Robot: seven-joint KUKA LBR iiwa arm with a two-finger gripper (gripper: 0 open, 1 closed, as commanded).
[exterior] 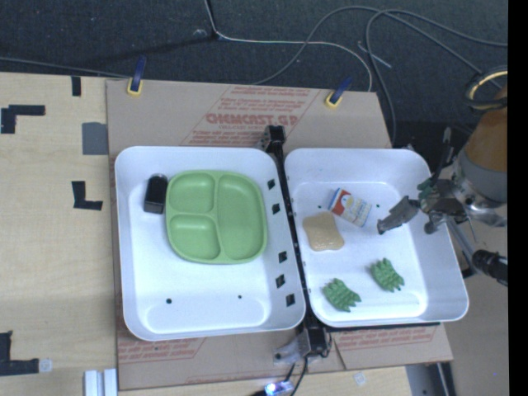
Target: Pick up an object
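At the left of the frame, the left bin [132, 246] holds a small black block [155, 194] near its upper left corner. Just right of the block, touching or nearly touching it, lies a green divided plate [217, 217] with 3 compartments, filling the middle of that bin.

Right of the black divider strip sits the right bin [437, 304], carrying 4 objects. A tan sponge-like piece [323, 233] lies in its left-centre part. Just above and right of it, close beside it, rests a small white packet [351, 207] with red and blue print, tilted. Lower down, a green leafy toy [341, 294] lies near the bin's bottom edge, and a second green leafy toy [386, 275] sits to its upper right, apart from it.

At the right edge of the frame the gripper [406, 213] reaches over the bin's right rim, well right of the packet. 2 dark fingers [398, 215] spread apart, and nothing sits between them: it is released, gripping no object.
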